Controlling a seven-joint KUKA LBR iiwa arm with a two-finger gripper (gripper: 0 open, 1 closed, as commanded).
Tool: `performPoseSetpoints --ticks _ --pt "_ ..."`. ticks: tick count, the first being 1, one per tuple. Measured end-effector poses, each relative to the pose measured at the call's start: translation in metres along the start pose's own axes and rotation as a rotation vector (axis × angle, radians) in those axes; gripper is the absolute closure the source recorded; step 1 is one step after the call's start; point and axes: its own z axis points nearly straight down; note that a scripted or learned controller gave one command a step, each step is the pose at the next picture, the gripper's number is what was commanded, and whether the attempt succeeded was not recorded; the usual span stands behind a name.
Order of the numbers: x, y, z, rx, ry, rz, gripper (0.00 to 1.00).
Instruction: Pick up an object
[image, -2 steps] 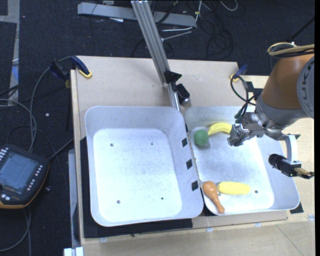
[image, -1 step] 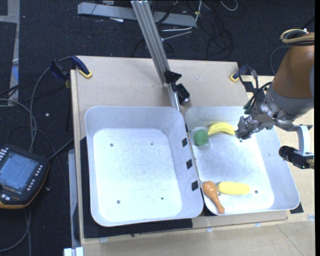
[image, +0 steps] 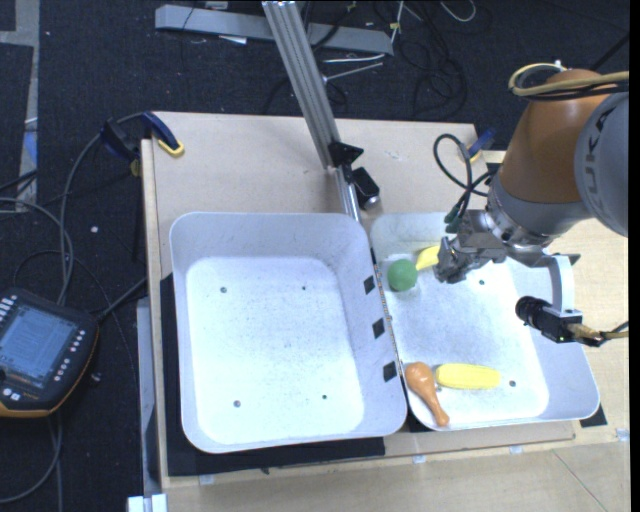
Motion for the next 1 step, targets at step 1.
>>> performPoseSetpoints --ticks 1 --pt "0.0467 -0.0029 -0.0083 -0.001 0.000 0.000 1.00"
